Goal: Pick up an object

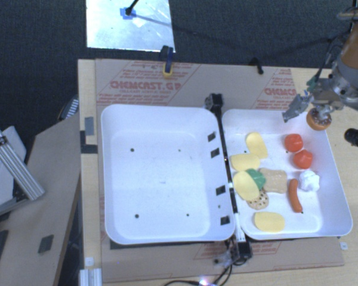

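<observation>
**Toy food in the right bin, pincer at its far corner**

Nearest the camera, at the front of the right bin, lies a pale yellow oval piece. Just behind it sits a brown speckled cookie, partly under a larger yellow piece that overlaps a green item and a tan bread-shaped piece. To their right an orange sausage lies lengthwise, with a white lumpy object just beside its far end. Further back are two more yellow pieces, one behind the other, and two red tomatoes close together near the bin's right side.

The left bin stands alongside, joined by black clips down the middle, both on the cardboard-covered desk.

The pincer hangs over the far right corner of the right bin, with a round orange object seen at its tip; whether it is actually gripped, and how far the pincer is spread, cannot be told.
</observation>
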`<state>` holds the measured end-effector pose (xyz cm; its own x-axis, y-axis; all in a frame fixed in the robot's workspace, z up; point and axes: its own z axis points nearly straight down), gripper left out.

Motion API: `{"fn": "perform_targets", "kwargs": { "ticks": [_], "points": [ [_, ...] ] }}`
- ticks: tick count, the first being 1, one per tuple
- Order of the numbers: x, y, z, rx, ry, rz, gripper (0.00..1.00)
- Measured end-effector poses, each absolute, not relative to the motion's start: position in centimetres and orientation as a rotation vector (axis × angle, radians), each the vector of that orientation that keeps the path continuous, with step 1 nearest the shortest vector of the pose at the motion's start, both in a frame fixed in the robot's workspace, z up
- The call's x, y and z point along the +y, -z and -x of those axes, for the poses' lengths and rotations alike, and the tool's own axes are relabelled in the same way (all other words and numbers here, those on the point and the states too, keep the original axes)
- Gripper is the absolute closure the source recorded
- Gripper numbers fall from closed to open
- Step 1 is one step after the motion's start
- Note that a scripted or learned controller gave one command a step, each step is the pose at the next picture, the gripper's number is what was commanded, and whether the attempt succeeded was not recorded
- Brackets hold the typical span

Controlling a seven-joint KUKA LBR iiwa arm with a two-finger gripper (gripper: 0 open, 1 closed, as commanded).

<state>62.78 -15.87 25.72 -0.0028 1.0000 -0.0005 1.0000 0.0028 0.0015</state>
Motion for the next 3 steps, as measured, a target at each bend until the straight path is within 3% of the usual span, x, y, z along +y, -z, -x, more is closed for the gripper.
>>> {"fn": "perform_targets", "kwargs": {
  "ticks": [1, 2, 3],
  "points": [
    [-20.8, -13.6, -61.5, 2.222, 0.001, -2.224, 0.00],
    [-15.5, -8.5, -57.4, 2.221, -0.006, -2.210, 0.00],
    [-9.8, -8.8, -54.2, 2.220, -0.009, -2.209, 0.00]
  ]
}}
